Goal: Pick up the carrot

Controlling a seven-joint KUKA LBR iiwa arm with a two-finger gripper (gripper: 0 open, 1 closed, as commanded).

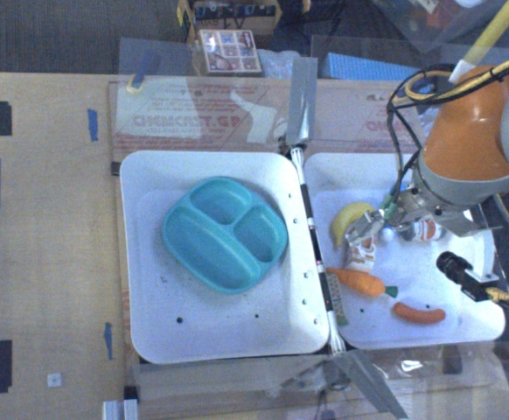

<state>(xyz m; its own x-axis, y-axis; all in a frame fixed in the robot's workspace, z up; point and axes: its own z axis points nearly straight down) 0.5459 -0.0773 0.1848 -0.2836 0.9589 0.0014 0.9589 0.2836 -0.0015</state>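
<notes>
The carrot (360, 282) is orange with a green stub at its right end. It lies flat in the right bin (477, 326), close to that bin's left wall. My gripper (375, 226) hangs over the bin's middle, farther back than the carrot and apart from it. It sits just above a small white carton (360, 253) and beside a yellow banana (349, 219). The carton stands between the gripper and the carrot.
A reddish sausage (418, 313) lies right of the carrot near the front wall. A red and white can (426, 230) sits under the wrist. A black part (461, 275) juts out at the right. The left bin (141, 322) holds a teal divided plate (226, 234).
</notes>
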